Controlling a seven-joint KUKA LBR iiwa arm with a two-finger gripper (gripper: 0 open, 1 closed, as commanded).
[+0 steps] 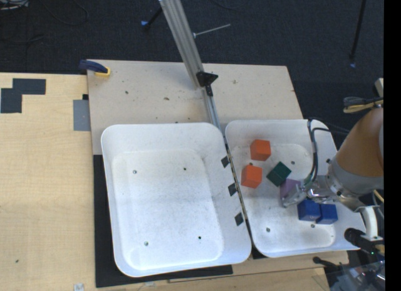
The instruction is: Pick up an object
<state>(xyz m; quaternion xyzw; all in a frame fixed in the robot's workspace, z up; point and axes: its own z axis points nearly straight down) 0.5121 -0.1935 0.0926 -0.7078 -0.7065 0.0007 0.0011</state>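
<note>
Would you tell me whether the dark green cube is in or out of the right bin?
In: the dark green cube rests on the right white bin's floor, beside two orange cubes.

**Arm low at four o'clock**

The grey arm (366, 158), orange band uppermost, enters from three o'clock and bends down. Its gripper (299, 197) points toward nine o'clock, low and tilted, a dark cable looping above the wrist.

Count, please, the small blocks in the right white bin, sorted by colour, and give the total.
Orange cube-shaped blocks: 2
Dark green cube-shaped block: 1
Pale purple block: 1
Blue blocks: 2
Total: 6, all lying in the right white bin.
</note>
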